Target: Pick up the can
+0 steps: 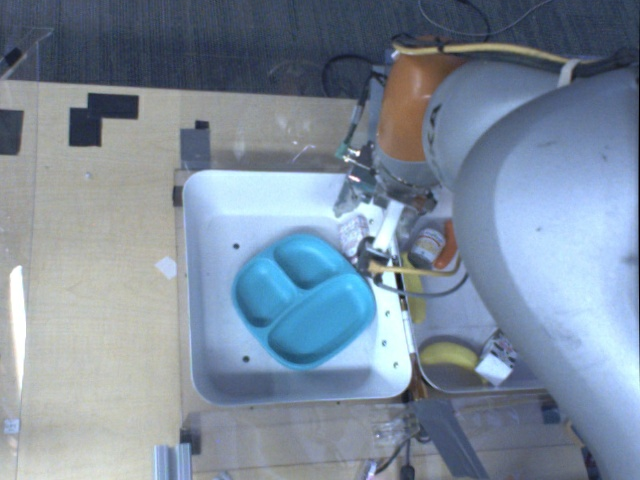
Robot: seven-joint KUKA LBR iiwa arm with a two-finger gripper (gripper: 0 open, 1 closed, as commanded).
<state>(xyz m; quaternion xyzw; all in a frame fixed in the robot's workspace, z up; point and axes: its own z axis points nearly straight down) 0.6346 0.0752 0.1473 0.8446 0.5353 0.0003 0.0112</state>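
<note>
The left shallow white plastic bin (200, 298) is holding a light-blue divided plastic plate (305, 301) with three compartments, lying flat near the bin's middle and tilted diagonally to the bin walls. The right shallow white bin (440, 376) is lying largely under the grey robot arm with the orange band (520, 168); a yellow banana (450, 355) is resting near its front edge, with a small white-and-dark object (496, 360) just beside it, too small to identify. The small cylindrical metal can with an orange label (430, 245) is sitting in the right bin near the dividing wall, just right of the hand (372, 230). The hand is hanging over the shared wall between the two bins, above the plate's upper right corner; whether it is wide, narrow or gripping anything cannot be told from this view. The bins are sitting on a light wooden worktop (90, 298) carrying black rectangular markings (100, 118) at its far left. Dark grey carpet (200, 28) is lying beyond the worktop, with thin cables (470, 8) trailing across it.
</note>
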